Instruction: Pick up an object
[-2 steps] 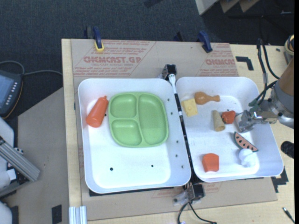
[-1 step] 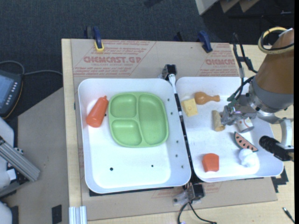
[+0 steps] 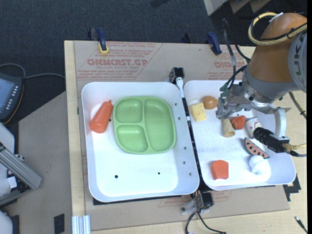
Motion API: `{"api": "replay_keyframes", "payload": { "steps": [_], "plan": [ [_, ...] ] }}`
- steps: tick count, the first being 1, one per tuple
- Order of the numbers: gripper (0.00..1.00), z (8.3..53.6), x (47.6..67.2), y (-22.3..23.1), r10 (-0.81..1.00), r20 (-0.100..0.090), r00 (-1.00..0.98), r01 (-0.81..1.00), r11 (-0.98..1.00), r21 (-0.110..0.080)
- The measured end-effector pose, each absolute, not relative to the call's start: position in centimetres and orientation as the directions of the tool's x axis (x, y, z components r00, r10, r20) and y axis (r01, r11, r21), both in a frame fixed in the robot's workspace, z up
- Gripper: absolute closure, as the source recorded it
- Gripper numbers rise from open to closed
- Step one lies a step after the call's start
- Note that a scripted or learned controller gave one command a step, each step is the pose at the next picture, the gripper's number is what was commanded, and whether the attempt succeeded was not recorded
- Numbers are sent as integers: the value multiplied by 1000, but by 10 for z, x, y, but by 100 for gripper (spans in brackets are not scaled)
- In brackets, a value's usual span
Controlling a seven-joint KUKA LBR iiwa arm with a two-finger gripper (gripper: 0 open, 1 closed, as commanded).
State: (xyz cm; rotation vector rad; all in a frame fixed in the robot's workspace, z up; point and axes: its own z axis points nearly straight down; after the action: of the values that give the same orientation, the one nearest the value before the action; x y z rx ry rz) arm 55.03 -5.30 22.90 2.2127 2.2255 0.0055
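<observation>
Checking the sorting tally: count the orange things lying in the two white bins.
4: orange bottle beside the green tray, left bin; orange ball, small orange piece and orange block, right bin. The arm may hide others.

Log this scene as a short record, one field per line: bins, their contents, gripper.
left bin: green plate with three compartments; orange bottle beside it on its left
right bin: yellow block, brown egg, cork, orange cube, white ball, striped piece
gripper: low over the right bin, above the cork and a small orange item
grasp: cannot tell
</observation>
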Motion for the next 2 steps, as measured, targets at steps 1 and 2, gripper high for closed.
{"api": "replay_keyframes", "payload": {
  "steps": [1,2],
  "plan": [
    [100,235,575,-11,1000,1,-5,1000,5,4],
    [100,230,605,32,1000,1,-6,1000,6,4]
  ]
}}
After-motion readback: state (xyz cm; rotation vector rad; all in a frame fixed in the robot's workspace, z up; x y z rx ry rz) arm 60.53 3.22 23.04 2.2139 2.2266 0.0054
